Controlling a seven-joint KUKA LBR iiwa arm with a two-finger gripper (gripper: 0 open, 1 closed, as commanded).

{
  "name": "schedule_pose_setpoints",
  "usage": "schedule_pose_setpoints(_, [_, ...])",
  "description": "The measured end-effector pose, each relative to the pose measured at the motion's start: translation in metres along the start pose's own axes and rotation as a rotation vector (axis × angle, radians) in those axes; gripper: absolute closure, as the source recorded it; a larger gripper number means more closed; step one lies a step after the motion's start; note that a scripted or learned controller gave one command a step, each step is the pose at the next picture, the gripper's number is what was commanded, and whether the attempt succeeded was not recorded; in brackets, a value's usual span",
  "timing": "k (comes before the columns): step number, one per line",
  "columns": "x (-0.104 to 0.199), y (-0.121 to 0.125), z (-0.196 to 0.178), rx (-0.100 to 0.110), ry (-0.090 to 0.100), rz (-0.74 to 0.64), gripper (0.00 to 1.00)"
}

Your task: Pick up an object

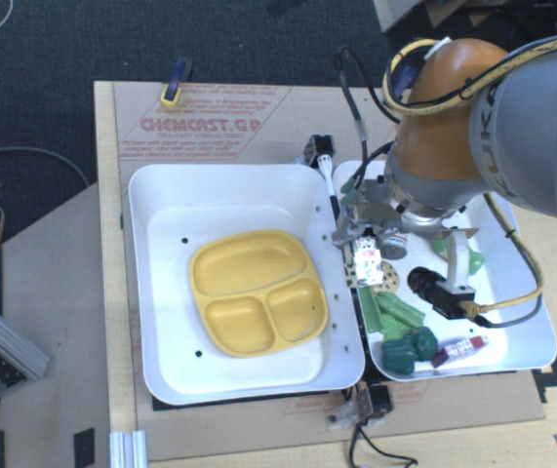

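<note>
My gripper hangs over the left edge of the right bin, close to the wall shared by the two bins. Right under it is a small white object with red marks, and a pale spotted piece lies beside that. Whether the white object is gripped is hidden by the wrist. Below lie green strips, a dark green lump and a red and white tube. A light green piece lies to the right, partly under the arm.
The left bin holds a yellow divided plate in its middle. The grey and orange arm covers the upper part of the right bin. Cables run along the divider between the bins.
</note>
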State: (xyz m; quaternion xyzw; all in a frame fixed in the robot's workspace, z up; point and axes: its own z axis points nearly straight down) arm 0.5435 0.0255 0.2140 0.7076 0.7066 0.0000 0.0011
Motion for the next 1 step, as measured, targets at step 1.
schedule_pose_setpoints(1, [0.0088,-0.0007,-0.0184,-0.002,0.002,-0.003,1.00])
